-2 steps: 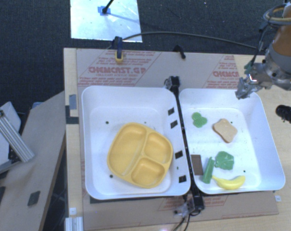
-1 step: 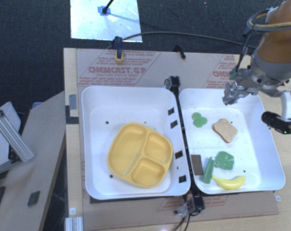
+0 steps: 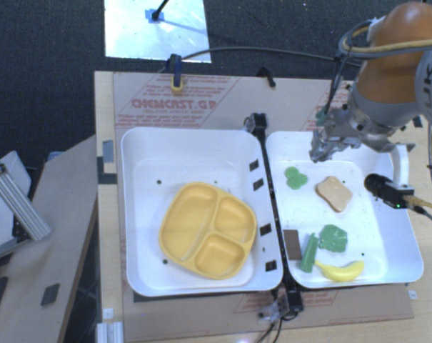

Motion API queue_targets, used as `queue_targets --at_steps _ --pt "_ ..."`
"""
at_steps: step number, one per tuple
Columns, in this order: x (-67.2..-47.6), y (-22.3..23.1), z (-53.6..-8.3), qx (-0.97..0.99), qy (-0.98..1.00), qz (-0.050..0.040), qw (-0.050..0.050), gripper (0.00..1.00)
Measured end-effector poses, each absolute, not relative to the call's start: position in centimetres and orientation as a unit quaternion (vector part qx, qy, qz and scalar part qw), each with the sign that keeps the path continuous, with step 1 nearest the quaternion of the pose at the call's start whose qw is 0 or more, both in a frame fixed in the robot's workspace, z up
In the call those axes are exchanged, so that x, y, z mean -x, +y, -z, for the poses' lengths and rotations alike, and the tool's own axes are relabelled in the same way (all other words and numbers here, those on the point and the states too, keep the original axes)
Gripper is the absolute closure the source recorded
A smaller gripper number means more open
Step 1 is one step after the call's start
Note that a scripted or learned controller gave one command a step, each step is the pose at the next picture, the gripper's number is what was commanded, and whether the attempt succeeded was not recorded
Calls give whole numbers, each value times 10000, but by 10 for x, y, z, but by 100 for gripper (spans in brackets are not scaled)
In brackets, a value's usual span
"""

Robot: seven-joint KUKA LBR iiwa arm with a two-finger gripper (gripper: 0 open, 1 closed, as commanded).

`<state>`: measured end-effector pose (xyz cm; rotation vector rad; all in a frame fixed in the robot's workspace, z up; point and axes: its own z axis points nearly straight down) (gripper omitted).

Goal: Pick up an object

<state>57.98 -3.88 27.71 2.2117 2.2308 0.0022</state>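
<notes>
The right bin (image 3: 387, 213) holds several toy foods: a small green leafy piece (image 3: 296, 178), a slice of toast (image 3: 334, 193), a brown chocolate bar (image 3: 292, 244), a green pickle (image 3: 309, 253), a green broccoli-like piece (image 3: 333, 238) and a yellow banana (image 3: 340, 270). My gripper (image 3: 321, 151) hangs over the far left part of this bin, just above and to the right of the small green piece. Nothing shows between its fingers.
The left bin (image 3: 148, 191) holds a yellow divided plate (image 3: 208, 229). A black divider with clips (image 3: 267, 199) runs between the bins. A black cylindrical part (image 3: 384, 189) on the arm's bracket juts over the right bin's right side.
</notes>
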Motion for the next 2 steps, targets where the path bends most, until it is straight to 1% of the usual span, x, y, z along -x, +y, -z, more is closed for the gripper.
queue_targets --at_steps 1,2 --pt "-566 12 -253 -7042 7100 -6 -4 100" --pt "-543 57 -246 -7040 7102 -3 -11 100"
